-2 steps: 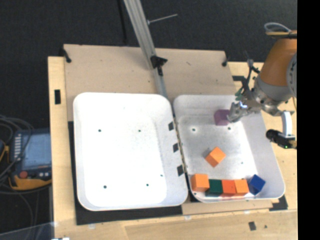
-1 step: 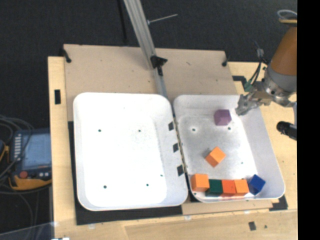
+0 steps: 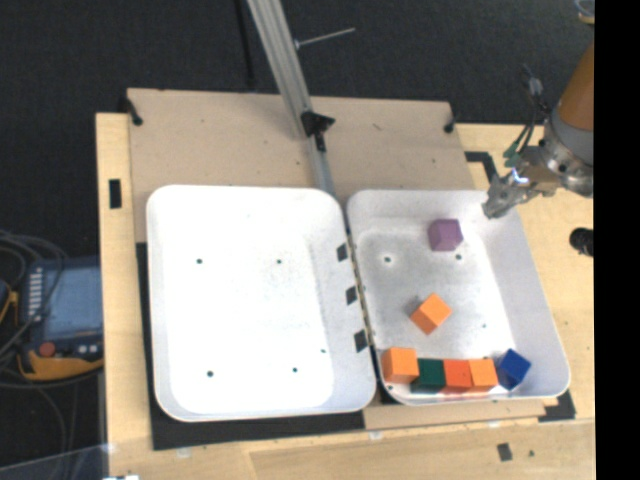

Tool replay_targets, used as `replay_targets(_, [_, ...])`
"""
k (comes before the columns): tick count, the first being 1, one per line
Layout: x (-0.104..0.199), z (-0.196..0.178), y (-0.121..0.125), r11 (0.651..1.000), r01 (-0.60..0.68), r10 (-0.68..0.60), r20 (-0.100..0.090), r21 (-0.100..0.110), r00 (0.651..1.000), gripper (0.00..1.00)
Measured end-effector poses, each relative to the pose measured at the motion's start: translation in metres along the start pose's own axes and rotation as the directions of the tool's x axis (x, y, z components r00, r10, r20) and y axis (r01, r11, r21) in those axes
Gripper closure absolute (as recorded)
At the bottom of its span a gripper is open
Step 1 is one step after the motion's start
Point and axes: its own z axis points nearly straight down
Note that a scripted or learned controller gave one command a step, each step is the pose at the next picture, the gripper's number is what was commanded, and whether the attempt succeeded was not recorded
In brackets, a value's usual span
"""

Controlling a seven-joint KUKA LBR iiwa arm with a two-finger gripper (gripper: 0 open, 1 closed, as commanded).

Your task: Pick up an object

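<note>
We see the tool [image 3: 497, 204] hanging at the far right corner of the right bin [image 3: 535, 298], just over its rim, and we cannot tell how it is set. The arm [image 3: 570, 138] behind it comes in from the right side of the table [image 3: 250, 128]. Taking the right bin as our landmark, a purple cube [image 3: 445, 234] lies on its floor toward the far end, near the tool but apart from it. An orange cube [image 3: 431, 312] sits alone near the bin's middle, turned at an angle to the walls. Along the bin's near wall we see a row of cubes, touching or nearly so: an orange one [image 3: 402, 363] at the left end, then a green one [image 3: 431, 374], then two more orange ones [image 3: 470, 373], and a blue cube [image 3: 513, 367] at the right end, turned a little and close to the near right corner. The left bin [image 3: 160, 298] lies just beside the right bin, their edges meeting down the middle of the table. Beyond the far left corner of the right bin, a slanted metal rail [image 3: 285, 53] rises away from the table. Well to the left of both bins, off the table, rests a handheld controller [image 3: 60, 313] with its cables.
</note>
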Motion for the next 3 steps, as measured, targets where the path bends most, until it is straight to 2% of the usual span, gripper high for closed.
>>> replay_targets(1, [0.043, 0.007, -0.018, 1.000, 0.006, -0.006, -0.002, 0.007, 1.000, 1.00])
replay_targets(3, [0.146, -0.014, -0.046, 1.000, 0.009, -0.009, -0.004, 0.006, 1.000, 1.00])
